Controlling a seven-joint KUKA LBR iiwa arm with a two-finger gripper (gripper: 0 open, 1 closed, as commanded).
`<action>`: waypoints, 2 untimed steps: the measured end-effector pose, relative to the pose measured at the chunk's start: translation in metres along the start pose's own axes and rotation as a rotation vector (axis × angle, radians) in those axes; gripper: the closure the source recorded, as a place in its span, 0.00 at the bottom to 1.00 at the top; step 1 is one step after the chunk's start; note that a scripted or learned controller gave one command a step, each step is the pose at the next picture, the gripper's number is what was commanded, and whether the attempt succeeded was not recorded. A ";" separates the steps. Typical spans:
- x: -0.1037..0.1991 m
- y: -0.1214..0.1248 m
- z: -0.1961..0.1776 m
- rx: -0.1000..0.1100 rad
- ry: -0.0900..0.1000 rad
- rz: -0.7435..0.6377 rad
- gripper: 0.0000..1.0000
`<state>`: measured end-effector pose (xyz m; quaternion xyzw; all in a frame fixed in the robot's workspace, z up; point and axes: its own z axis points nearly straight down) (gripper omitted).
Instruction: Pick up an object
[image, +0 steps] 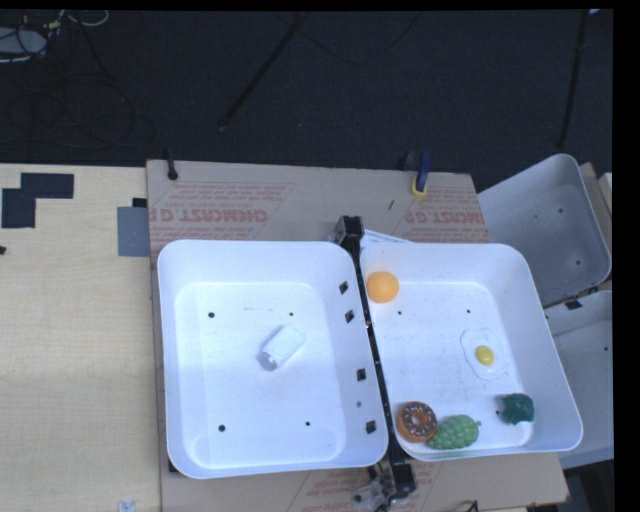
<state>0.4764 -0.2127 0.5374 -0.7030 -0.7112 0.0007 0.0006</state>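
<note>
The pale worktop (70, 350) bears two bins; in the left bin (172, 300) lies a white cylinder (281, 346) — probably light, hard, slippery — best pinched across its round flanks.

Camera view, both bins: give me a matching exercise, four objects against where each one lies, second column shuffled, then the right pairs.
Things:
1. white cylinder
2. orange ball
3. fried egg
4. doughnut

Places:
A. right bin, far left corner, close to the divider
B. right bin, near edge, beside the green grapes
C. left bin, about the middle of the floor
D. right bin, right of centre, farther back than the dark green broccoli

Pairs: 1-C, 2-A, 3-D, 4-B
</note>
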 end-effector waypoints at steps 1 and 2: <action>0.000 0.000 0.015 0.002 0.000 0.004 0.00; 0.000 0.001 0.004 0.002 -0.001 -0.001 1.00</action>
